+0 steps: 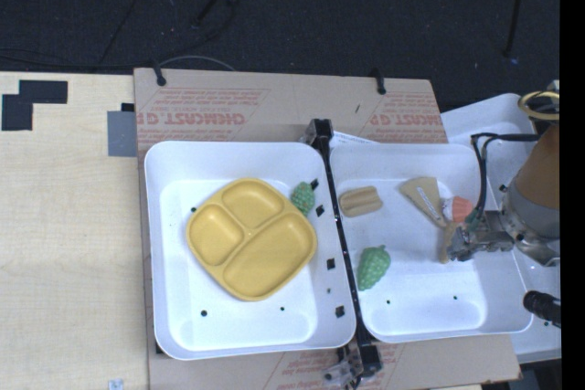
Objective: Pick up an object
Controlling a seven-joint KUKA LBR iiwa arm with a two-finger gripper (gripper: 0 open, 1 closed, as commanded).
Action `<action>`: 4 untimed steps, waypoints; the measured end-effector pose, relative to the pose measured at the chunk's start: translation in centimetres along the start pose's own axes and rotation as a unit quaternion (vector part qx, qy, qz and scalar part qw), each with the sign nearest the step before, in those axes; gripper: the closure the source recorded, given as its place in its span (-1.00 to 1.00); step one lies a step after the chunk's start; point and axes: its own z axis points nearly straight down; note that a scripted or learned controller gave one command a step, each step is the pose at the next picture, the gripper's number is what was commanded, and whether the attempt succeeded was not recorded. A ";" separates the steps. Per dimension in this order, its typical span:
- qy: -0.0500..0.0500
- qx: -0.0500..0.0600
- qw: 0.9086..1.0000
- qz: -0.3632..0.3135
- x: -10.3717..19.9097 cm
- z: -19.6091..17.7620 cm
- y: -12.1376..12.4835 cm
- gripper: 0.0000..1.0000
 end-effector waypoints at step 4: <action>0.001 0.001 1.000 -0.001 9.6 -7.3 3.7 1.00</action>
